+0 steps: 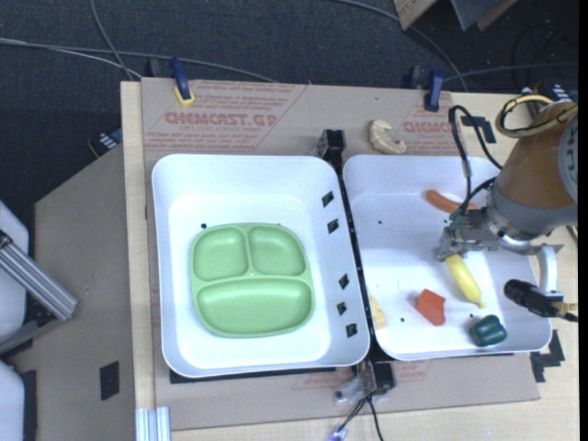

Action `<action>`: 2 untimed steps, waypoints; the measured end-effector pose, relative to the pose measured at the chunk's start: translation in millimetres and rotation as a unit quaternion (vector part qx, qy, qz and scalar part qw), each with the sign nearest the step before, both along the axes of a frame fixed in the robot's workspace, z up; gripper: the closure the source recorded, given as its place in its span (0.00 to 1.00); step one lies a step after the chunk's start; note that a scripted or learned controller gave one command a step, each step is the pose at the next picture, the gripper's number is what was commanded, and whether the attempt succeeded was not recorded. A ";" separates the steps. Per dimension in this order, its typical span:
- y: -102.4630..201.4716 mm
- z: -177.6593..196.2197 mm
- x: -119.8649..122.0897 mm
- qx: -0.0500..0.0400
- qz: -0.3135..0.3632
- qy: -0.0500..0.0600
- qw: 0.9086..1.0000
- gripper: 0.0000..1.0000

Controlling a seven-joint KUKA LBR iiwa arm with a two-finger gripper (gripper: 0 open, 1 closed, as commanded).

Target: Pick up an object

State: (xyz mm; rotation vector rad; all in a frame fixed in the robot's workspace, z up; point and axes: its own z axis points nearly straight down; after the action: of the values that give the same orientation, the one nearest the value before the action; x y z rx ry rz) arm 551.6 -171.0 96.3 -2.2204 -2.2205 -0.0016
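The right bin holds a yellow banana-shaped toy, a red-orange block, a dark green object and an orange carrot-like piece. My gripper is low in this bin, right at the upper end of the yellow toy, and the arm's body hides how it meets the toy. The carrot-like piece lies just behind the gripper, partly covered by cables.
The left bin holds a light green divided plate. A beige object lies on the bench behind the bins. A small yellowish piece sits at the right bin's left wall. Clamps and cables run along the bench's back edge.
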 end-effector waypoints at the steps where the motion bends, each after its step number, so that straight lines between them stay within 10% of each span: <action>1: 3.9 47.0 8.4 -0.001 0.001 -0.002 1.000 1.00; 2: 0.1 106.1 1.4 -0.002 0.000 -0.004 1.000 1.00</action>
State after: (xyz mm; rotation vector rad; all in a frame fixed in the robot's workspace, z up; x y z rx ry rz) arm 553.0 -170.9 202.3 -2.2250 -2.2266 -0.0054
